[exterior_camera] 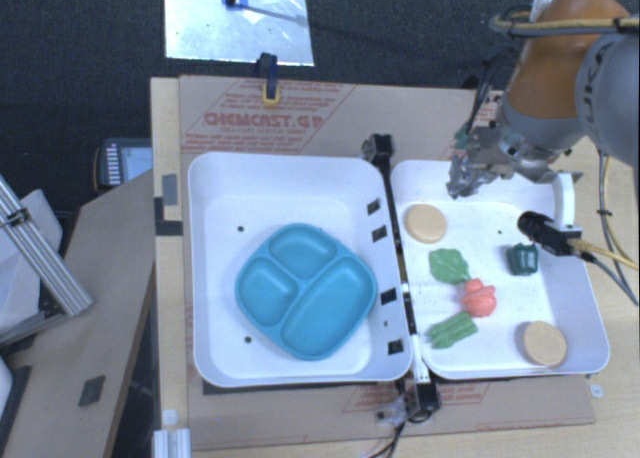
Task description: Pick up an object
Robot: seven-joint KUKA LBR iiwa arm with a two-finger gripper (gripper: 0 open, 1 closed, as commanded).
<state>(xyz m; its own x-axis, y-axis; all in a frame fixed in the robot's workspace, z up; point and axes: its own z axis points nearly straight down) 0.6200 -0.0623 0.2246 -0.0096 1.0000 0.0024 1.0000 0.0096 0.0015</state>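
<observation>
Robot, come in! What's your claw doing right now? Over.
Gripper above right bin's far edge, holding nothing. Nearest: tan disc. Path clear.

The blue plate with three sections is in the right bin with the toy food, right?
Not quite. The camera view shows the blue plate lying in the left bin. It does have three sections, but the toy food, like the green piece and the tan disc, is in the right bin.

Red print on the cardboard sheet (300,111) behind the bins reads "CHEMCAST" — followed by letters like "GP", partly unclear; smaller red lines above it are too small to read.
</observation>
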